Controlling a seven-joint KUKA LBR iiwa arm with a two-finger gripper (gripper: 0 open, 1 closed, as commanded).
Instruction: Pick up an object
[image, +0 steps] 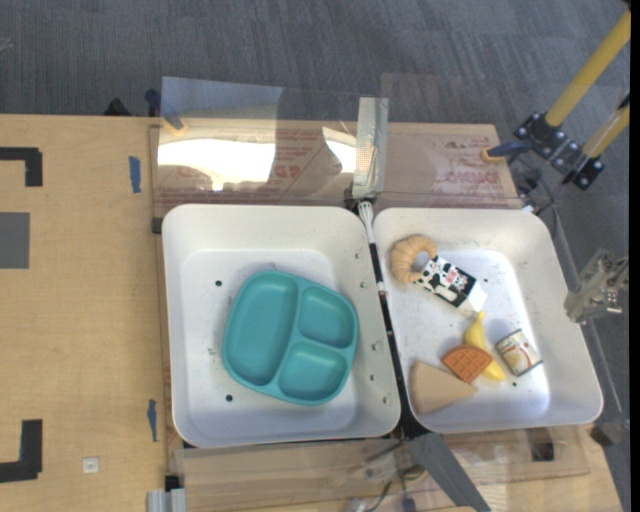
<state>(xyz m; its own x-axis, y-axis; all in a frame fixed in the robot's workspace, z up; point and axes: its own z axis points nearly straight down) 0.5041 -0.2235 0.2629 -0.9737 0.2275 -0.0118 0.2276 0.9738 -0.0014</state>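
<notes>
Over in the right bin (545, 262) the pickings lie together: a ring (411, 256), a cow-print box (446, 281), a banana (480, 335), a waffle (467, 363), a can (517, 352) and a tan wedge (437, 387). The can lies nearest the bin's right rim, the side the arm comes from. A grey metal part (597, 287) hangs just outside that rim; whether it is the pincer, and how the pincer is set, I cannot tell.
</notes>
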